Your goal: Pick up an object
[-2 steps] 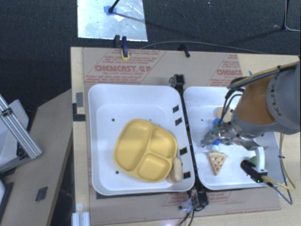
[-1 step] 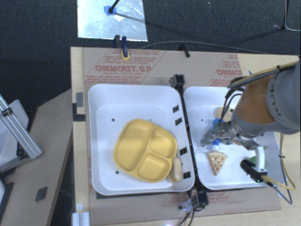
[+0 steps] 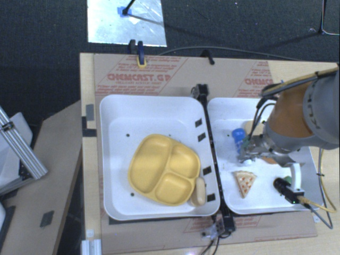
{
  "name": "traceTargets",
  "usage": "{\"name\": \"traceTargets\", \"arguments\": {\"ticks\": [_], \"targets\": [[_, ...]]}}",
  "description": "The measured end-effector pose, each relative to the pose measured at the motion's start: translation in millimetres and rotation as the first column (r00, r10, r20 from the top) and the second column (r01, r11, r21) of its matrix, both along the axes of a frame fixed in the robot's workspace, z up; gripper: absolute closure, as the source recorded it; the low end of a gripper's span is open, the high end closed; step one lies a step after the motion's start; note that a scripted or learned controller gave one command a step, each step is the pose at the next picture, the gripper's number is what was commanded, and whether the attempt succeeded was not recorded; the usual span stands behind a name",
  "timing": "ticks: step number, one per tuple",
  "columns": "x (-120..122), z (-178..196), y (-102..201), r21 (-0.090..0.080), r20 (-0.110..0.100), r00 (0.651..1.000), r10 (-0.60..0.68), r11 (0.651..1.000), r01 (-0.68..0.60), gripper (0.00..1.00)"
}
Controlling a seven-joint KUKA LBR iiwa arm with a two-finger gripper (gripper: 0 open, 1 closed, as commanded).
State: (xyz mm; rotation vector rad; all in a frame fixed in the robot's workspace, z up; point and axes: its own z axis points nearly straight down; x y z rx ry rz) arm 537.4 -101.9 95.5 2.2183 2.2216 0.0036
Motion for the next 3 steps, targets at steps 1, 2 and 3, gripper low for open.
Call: {"name": "traceTargets", "arguments": {"ticks": [1,2,3], "targets": [[5,54,10,-0.001,0.002,1.0,0.003,1.0,-0.003,1.0],[3,99,6,-0.001,0.003,1.0,0.003,1.0,-0.003,1.0],[5,144,0,-0.002,0.004,1.0,0.002,1.0,-0.002,1.0]]}}
